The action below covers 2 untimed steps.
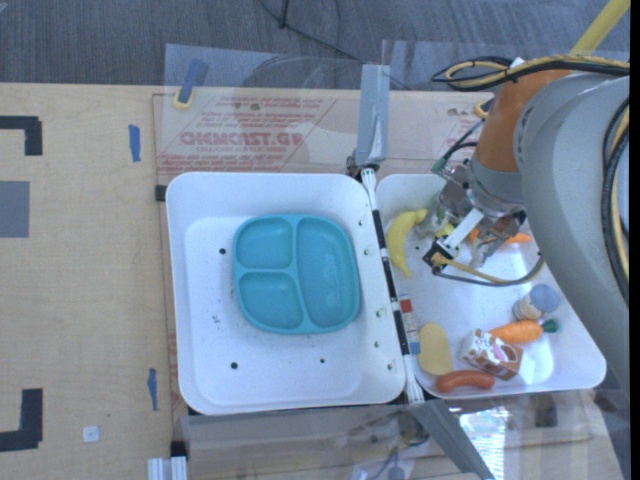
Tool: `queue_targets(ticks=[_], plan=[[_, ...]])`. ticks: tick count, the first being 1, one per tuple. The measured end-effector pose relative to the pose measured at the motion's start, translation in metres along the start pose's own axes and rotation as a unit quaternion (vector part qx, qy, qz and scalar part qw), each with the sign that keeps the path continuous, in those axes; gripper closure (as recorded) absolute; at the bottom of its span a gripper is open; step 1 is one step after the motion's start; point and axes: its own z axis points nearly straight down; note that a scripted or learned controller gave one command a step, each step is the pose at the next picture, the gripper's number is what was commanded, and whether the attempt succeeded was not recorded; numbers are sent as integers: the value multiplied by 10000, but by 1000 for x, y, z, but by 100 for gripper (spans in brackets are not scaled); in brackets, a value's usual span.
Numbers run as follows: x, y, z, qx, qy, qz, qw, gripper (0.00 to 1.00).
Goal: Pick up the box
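The box, a small brown and white carton, lies near the front of the right bin. It sits between a carrot and a sausage. My gripper hangs over the back half of the same bin, well behind the box and apart from it. The wrist and arm cover the gripper's tip.
In the right bin lie a banana, a pale yellow piece, a red sausage, a carrot, a small blue-grey cup and an orange bit beside the gripper. The left bin holds a teal divided plate.
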Motion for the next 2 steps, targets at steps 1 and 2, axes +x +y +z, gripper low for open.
queue_targets(ticks=[1, 2], plan=[[25, -14, -97, -170, 97, -890, 9958, 0], [-54, -42, -12, -159, 95, -1428, 9896, 0]])
